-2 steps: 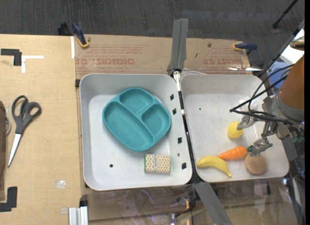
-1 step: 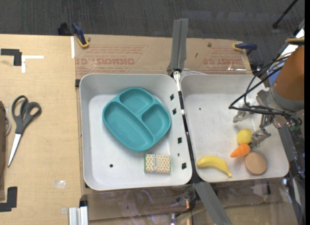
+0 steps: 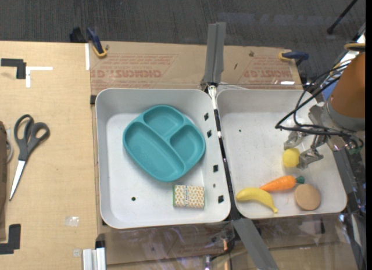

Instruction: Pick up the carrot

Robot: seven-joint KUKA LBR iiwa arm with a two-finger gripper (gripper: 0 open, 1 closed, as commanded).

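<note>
The orange carrot (image 3: 279, 184) with a green top lies near the front of the right bin (image 3: 250, 141), tilted, its green end pointing right. My gripper (image 3: 301, 149) hangs over the right side of that bin, above and a little to the right of the carrot, apart from it. Its fingers stand open with nothing between them. A small yellow lemon (image 3: 290, 158) sits just under the left finger (image 3: 292, 140).
A yellow banana (image 3: 257, 198) lies just left of the carrot, and a round tan piece (image 3: 307, 197) just right of it. The left bin (image 3: 110, 164) holds a teal divided plate (image 3: 164, 142) and a small patterned block (image 3: 189, 196). Scissors (image 3: 26, 141) lie on the bench at left.
</note>
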